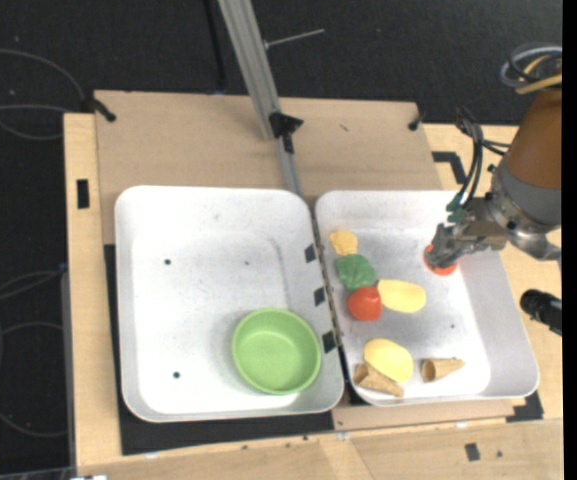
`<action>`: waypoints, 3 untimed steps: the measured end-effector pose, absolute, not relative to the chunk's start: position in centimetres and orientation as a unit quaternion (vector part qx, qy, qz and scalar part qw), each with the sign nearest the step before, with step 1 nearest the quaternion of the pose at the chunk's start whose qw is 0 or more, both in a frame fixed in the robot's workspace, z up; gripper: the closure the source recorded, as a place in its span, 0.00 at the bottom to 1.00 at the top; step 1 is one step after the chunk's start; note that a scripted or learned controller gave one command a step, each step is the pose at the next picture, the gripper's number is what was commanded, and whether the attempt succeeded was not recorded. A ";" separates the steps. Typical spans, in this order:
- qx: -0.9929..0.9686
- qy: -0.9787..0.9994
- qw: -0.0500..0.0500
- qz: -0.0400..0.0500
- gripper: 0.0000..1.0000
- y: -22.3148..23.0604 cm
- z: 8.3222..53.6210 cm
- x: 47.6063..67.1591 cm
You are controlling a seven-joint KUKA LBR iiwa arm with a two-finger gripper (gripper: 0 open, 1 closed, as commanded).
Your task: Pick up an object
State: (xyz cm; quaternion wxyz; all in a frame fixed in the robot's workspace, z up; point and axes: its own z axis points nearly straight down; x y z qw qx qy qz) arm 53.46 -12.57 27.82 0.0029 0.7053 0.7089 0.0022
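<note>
Setting: dark floor strewn with thin cables surrounds a pale wooden table (208,143), seen from the one camera above at a slant; a grey metal post (253,58) rises from the table's far side.

Bins: two shallow white bins sit side by side, touching along their inner edges. The left bin (168,238) holds a green bowl (276,351) near its front right corner; the right bin (488,348) carries the small items.

Right bin contents: a small yellow piece (343,241) at the back, a green leafy toy (354,269) just in front of it, a red tomato-like ball (365,304) touching a yellow lemon-like piece (402,295), then a second yellow piece (389,359) with a tan cone (442,369) beside it near the front wall.

Arm: grey, with an orange band, reaching in from the right and bent down over the right bin's far right part.

Claw (446,253): lowered right at a small red-orange object (440,261). Whether the claw is open or closed I cannot tell from here; the object is partly hidden under it.

Task's thing: that red-orange object looks like the chosen one, lying well apart from the cluster, likely picked because nothing crowds it.

Stage: seemingly at the grasp itself, with no lift evident.

Risk: a small round item could slip aside.
</note>
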 end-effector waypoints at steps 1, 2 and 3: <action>0.705 0.709 0.001 0.000 1.00 -7.9 26.2 55.7; 0.705 0.709 0.001 0.000 1.00 -4.2 26.0 57.9; 0.704 0.710 0.001 0.001 1.00 0.9 26.6 60.2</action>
